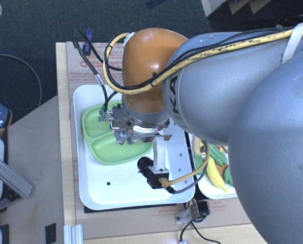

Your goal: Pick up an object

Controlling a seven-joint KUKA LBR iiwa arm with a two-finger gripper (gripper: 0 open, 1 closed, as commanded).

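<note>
**Q:** Where the arm (243, 85) ends over the bench (63, 136), what does the figure show of the tool?

**A:** Gripper (122, 135): a grey metal assembly below the orange band (146, 65), set above the left bin (105, 197), towards that bin's far edge. It is seen from above, and the wrist hides much of it, so I cannot tell whether it is apart, together or clamped on anything. No object can be seen held in it.

**Q:** What lies nearest the tool?

**A:** Two pale green pieces lie in the left bin. The far green piece (93, 121) is by the bin's far-left corner. The near green piece (111, 150) is just beside it, towards the middle of the bin. The gripper overlaps the right-hand part of both. The figure does not show whether it touches either.

**Q:** And further out?

**A:** A black unit (150, 176) hangs on the arm's near side over the left bin's right half, and a yellow cable (182, 177) runs from it. A second loop of yellow cable passes round the orange band. A small dark speck (108, 183) sits on the bin floor near its near edge. The right bin (208, 191) is largely covered by the arm. A yellow object (215, 174) and something green (220, 156) lie along its left side.
</note>
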